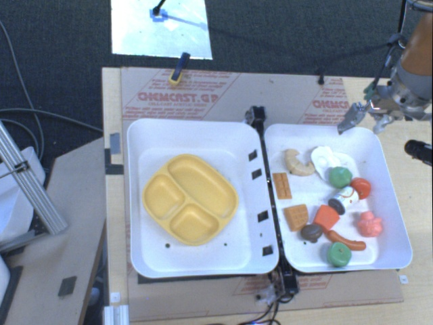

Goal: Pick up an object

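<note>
The right bin (pixel 392 202) holds several toy foods: a beige croissant (pixel 298 162), a white piece (pixel 327 157), two green balls (pixel 340 177) (pixel 338 253), a red ball (pixel 361 187), an orange block (pixel 326 217), two crackers (pixel 281 185) (pixel 295 217), a sausage (pixel 349 241), a brown lump (pixel 311 233) and a pink piece (pixel 369 223). My gripper (pixel 367 120) hangs open over the bin's back right rim, with nothing between its fingers (pixel 350 119). It is behind and to the right of the white piece.
The left bin (pixel 149 141) carries a yellow divided tray (pixel 191 198). A black hinge strip (pixel 265 181) runs between the bins. A yellow-and-blue tool (pixel 179 70) lies on the cardboard behind the bins. A metal frame (pixel 27 181) stands at the left.
</note>
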